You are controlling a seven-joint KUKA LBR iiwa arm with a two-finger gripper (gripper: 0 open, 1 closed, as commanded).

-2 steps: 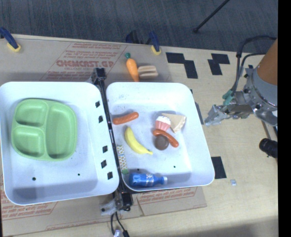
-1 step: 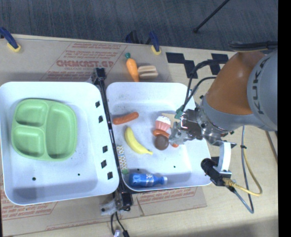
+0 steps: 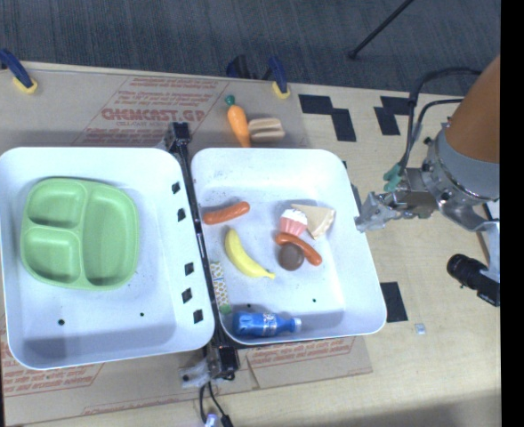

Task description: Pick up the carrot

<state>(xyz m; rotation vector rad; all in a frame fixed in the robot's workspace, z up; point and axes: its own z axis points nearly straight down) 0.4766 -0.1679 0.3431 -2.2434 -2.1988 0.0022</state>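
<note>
Beyond the far rim of the right bin (image 3: 355, 205), the carrot (image 3: 237, 124) is lying on the cardboard, outside both bins, touching a small sandwich toy (image 3: 266, 131). The gripper (image 3: 377, 212) is hovering to the right of that bin, well apart from the carrot, carrying nothing; whether it is open I cannot tell. The carrot is looking like a light, stiff plastic toy, smooth and likely slippery, tapering toward one end. Gripping across its thick orange middle, away from the green top, is seeming safest.
</note>
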